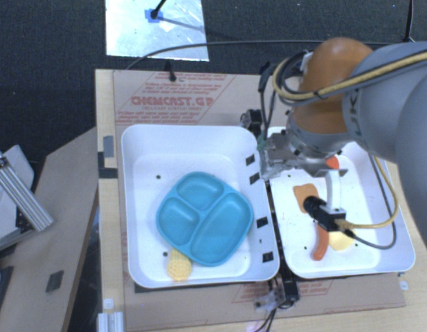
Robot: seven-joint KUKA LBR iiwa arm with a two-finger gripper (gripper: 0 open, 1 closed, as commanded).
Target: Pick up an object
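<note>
Orange-red slender plastic stick (319,245) near tabletop's front right corner, long axis front to back, lying toward that corner from grey pincer (270,162); clenched or released, cannot tell.

The light is bright and even. The white bins (199,140) glow a bit. The silver sheet (154,19) up top has glare. Shadows are soft. The near arm (396,95) looks a little fuzzy.

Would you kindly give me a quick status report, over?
Gripper over right bin, no hold visible. Orange sausage-like piece loose in same bin. Blue divided plate in left bin, not obstructing.
</note>
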